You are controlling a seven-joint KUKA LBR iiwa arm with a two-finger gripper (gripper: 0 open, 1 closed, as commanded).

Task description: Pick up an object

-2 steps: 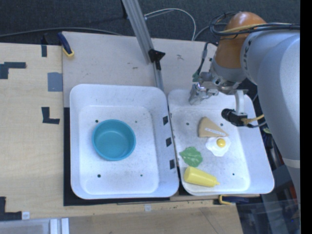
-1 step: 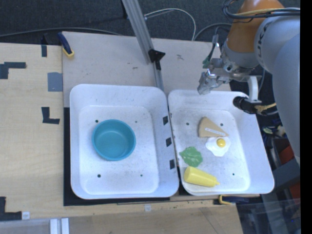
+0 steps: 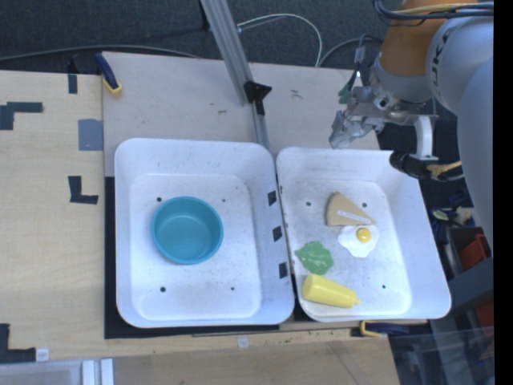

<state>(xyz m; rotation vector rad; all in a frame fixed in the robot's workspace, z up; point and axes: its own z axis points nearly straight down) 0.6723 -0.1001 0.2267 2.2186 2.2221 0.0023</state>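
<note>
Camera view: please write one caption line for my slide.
Gripper above right bin's far rim; blue bowl sits in left bin.

Two white bins (image 3: pixel 128 167): one blue bowl (image 3: pixel 187 229); one cheese wedge (image 3: pixel 346 209), fried egg (image 3: pixel 357 241), lettuce leaf (image 3: pixel 313 257), yellow piece (image 3: pixel 328 292).

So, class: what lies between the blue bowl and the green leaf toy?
In the camera view, between the blue bowl and the green leaf toy lie the bare floor of the left bin and the two bins' adjoining rims.

Matt pale wood table (image 3: pixel 184 103); speckled white plastic bins (image 3: pixel 128 215); smooth blue plastic bowl (image 3: pixel 187 229); glossy orange band (image 3: pixel 417 22).
</note>
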